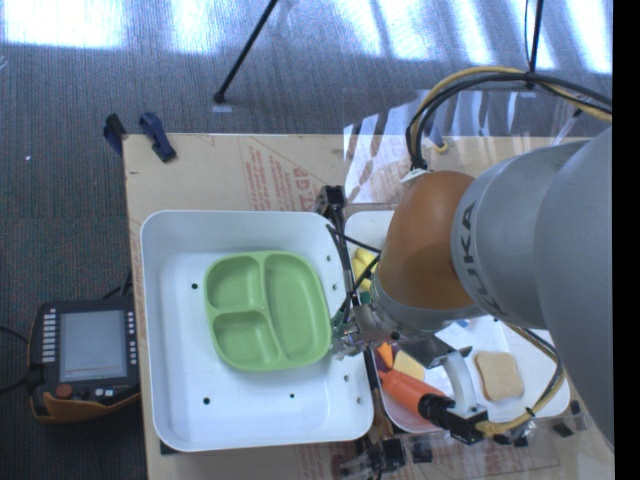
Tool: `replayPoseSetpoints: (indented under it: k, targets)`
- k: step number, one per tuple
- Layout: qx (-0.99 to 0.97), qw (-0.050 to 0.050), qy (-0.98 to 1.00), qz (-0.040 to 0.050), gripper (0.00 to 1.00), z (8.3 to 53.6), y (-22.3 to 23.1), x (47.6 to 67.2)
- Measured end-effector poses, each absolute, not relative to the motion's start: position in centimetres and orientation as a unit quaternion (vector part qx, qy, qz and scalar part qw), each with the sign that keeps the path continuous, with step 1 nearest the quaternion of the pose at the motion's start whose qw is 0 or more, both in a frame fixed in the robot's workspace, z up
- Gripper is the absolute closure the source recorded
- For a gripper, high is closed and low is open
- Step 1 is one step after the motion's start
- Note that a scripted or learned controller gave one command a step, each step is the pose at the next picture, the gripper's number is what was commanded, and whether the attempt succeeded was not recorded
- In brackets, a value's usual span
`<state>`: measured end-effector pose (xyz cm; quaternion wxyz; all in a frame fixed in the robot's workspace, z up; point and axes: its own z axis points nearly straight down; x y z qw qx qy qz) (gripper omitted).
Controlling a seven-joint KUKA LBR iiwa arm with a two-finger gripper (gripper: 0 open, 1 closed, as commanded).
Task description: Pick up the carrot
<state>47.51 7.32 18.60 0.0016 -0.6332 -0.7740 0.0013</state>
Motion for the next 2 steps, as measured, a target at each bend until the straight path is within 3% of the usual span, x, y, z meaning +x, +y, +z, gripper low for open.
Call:
replayPoseSetpoints:
  k: [1, 2]
  targets:
    - [-0.586, 0.000, -0.810, 0.0014, 1.00, 20.7, -2.8, 47.6]
    - [-0.662, 0.002, -0.749, 0.0018, 1.00, 20.2, 1.7, 48.2]
